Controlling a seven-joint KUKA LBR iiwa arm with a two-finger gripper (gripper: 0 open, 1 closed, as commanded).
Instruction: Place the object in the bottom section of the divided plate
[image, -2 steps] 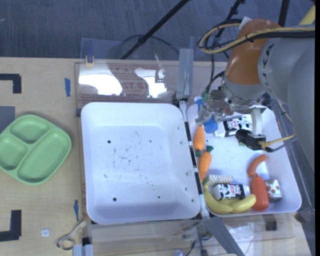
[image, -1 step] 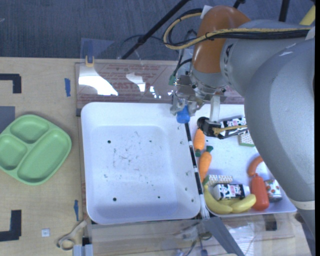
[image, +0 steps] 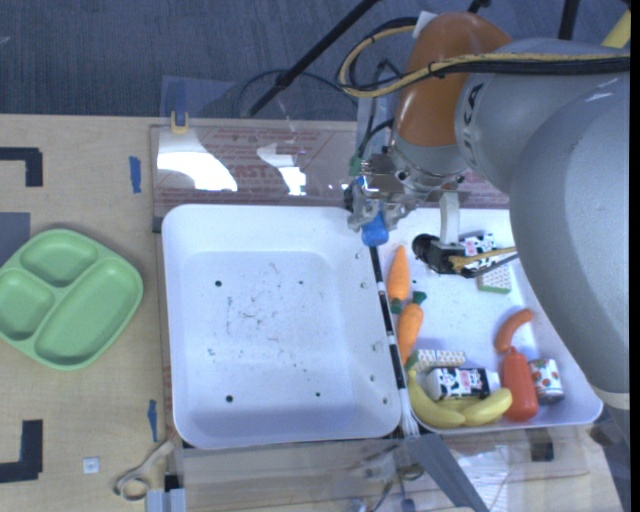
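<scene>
The green divided plate lies on the wooden bench at the far left, outside the bins; its large section faces the lower right and two small sections sit at the upper left. My gripper hangs over the top of the wall between the two white bins. A small blue object sits right under its tip, and I cannot tell whether it is held. The grey arm with the orange band reaches in from the upper right.
The right bin holds two carrots, a banana, a cow-patterned carton, red pieces and a small can. The left bin lies between gripper and plate.
</scene>
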